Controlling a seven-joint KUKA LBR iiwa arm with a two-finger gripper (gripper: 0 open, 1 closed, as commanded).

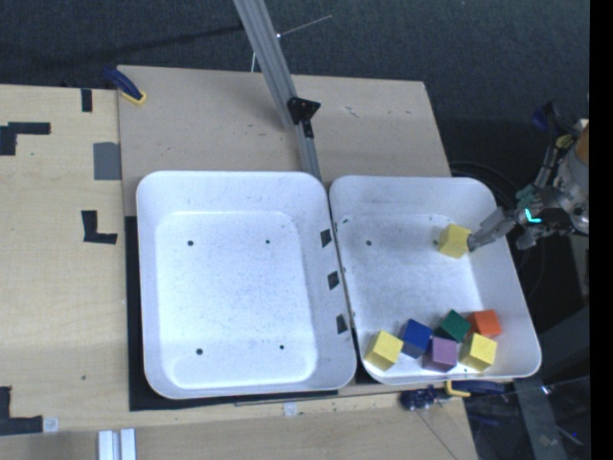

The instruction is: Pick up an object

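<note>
In the right bin (pixel 402 266), a yellow block (pixel 453 241) sits or hangs near the upper right wall, right at the tip of my gripper (pixel 496 226). The gripper reaches in over the bin's right rim from the arm at the right edge. Whether the block is gripped or merely touched is unclear. Along the bin's front wall lie several more blocks: yellow (pixel 385 350), blue (pixel 416 337), purple (pixel 443 353), green (pixel 453 326), orange (pixel 487 323) and another yellow (pixel 481 352).
The left bin (pixel 153 257) stands beside the right one, sharing a middle edge. A slanted metal pole (pixel 273 51) crosses the bench behind the bins. Small clamps sit at the back left (pixel 126 86) and at the front edge (pixel 428 397).
</note>
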